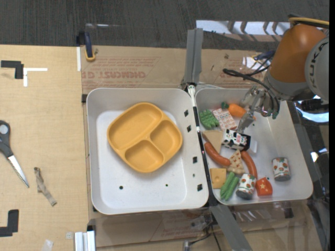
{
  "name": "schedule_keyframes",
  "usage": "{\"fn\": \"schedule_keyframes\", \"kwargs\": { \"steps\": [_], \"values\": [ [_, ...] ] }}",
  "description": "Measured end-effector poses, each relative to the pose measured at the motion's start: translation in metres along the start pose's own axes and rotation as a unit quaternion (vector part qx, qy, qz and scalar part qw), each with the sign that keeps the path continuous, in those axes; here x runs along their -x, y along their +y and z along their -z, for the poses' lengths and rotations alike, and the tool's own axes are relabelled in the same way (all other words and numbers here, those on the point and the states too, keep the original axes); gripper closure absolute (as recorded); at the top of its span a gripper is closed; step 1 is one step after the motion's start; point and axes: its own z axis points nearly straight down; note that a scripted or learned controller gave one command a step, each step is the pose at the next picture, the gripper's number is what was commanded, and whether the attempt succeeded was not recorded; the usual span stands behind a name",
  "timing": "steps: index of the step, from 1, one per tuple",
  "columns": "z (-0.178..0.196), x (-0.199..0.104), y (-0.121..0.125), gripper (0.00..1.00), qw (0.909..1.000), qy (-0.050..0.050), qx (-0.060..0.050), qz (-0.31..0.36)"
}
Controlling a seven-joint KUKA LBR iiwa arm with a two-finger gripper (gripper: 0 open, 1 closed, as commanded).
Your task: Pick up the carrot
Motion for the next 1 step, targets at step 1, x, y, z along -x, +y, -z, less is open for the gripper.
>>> {"fn": "schedule_keyframes", "kwargs": {
  "steps": [1],
  "values": [
    [-0.0008,0.0002,0.003,0.0,0.9993,0.001,0.0,-0.039]
  ]
}}
